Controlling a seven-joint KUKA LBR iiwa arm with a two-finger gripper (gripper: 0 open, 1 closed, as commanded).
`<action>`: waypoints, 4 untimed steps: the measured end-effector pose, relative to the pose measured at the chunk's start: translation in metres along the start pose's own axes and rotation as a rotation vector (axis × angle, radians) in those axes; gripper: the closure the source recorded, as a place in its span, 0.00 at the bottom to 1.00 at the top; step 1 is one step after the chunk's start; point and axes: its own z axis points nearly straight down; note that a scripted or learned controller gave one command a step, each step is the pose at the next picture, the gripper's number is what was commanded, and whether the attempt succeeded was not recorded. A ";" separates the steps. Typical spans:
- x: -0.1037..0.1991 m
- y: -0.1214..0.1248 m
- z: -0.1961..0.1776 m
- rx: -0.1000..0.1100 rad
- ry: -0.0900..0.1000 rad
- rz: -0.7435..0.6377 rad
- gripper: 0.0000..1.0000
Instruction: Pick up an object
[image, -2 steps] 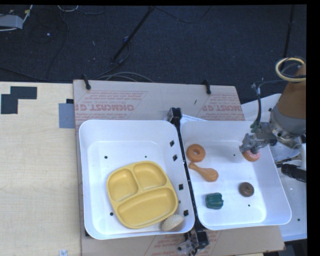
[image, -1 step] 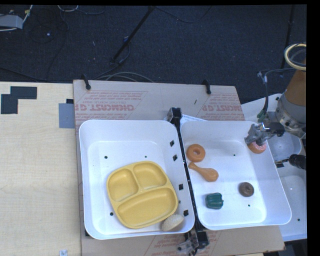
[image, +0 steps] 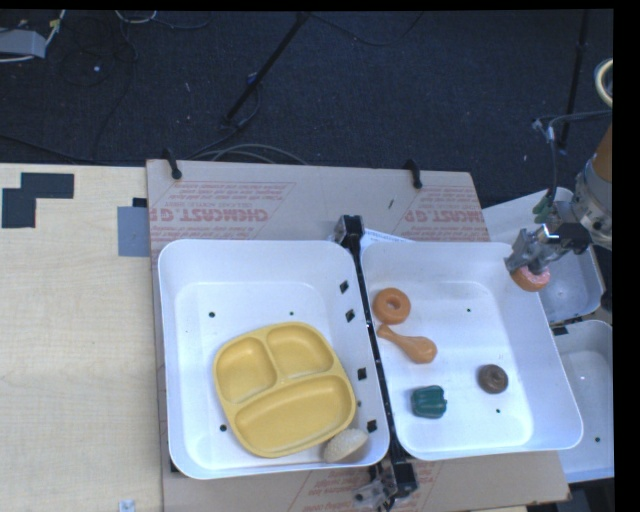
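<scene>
**Pink thing in the pincer**

The desk (image: 70, 330) holds two white bins. At the right edge of the frame, above the right bin's (image: 540, 400) rim, the pincer (image: 530, 262) pinches a small pink thing (image: 530, 278). A yellow tray (image: 285, 388) lies in the left bin (image: 190, 300).

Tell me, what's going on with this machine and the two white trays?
A robot arm reaches in from the right, and its gripper hangs over the right bin's far right edge with a small pinkish thing between its fingers. It seems to have picked that up. In the right bin lie an orange ring, an orange pear-shaped toy, a green piece and a brown ring. The left bin holds a yellow divided plate and a beige lump.
</scene>
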 end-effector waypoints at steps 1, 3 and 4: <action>0.052 -0.011 0.016 0.008 0.004 -0.002 1.00; 0.149 -0.021 0.022 0.008 0.003 0.000 1.00; 0.206 -0.024 0.018 0.008 0.004 -0.002 1.00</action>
